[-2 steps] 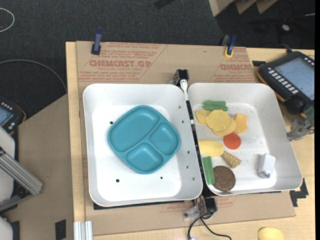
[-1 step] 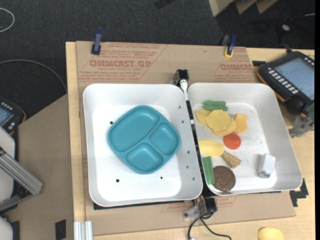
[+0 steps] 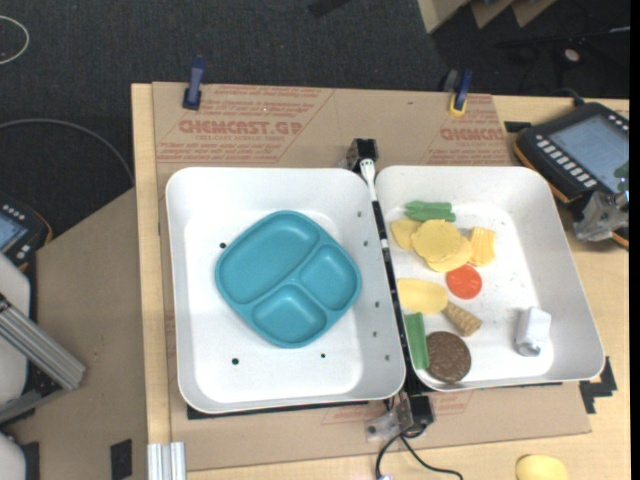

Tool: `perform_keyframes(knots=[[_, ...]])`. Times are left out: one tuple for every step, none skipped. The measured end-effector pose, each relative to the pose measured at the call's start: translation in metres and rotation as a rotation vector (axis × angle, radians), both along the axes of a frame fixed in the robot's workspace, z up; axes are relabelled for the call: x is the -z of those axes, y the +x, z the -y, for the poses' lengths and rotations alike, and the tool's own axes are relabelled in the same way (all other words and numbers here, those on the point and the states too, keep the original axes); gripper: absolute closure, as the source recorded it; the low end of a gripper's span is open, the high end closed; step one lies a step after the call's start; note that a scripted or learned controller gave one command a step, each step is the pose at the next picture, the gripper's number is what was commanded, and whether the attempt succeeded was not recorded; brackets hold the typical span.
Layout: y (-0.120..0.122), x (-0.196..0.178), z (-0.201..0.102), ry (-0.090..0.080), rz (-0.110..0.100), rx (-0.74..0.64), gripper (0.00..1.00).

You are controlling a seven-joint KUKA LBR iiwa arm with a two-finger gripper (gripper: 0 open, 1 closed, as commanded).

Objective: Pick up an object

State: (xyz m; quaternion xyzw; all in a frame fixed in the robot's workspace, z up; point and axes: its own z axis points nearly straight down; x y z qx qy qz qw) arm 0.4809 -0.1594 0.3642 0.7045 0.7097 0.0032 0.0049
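Two shallow white bins sit side by side on a cardboard-covered surface [image 3: 300,118] printed with red lettering and clamped at its far edge by a blue clip [image 3: 193,84] and a yellow-and-blue clip [image 3: 459,92]. The left bin [image 3: 190,268] holds a teal divided plate [image 3: 288,278] with three compartments, lying flat near the bin's middle. The right bin [image 3: 560,268] carries a cluster of toy food along its left half: a green pod [image 3: 429,210] at the far end, a pale yellow chip-like piece [image 3: 441,245] just below it, a ridged yellow piece [image 3: 483,245] touching that piece's right side, a red-orange round piece [image 3: 464,283] nearer the camera, a yellow wedge [image 3: 421,295] beside the bin's left wall, a tan cone-shaped piece [image 3: 461,318], a green stick [image 3: 415,340] lying along the left wall, and a brown disc [image 3: 447,356] at the near edge. A small grey-white block [image 3: 530,331] lies apart from the cluster, toward the bin's near right corner. A teach pendant [image 3: 580,153] rests at the surface's right edge, and a yellow object [image 3: 540,466] sits off the cardboard at bottom right. The pincer's state cannot be told.
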Motion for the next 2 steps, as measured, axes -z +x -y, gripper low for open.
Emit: perform_keyframes(knots=[[-0.002,0.057,0.018,0.004,-0.016,0.009,1.00],[-0.002,0.105,0.054,0.003,-0.015,0.011,1.00]])
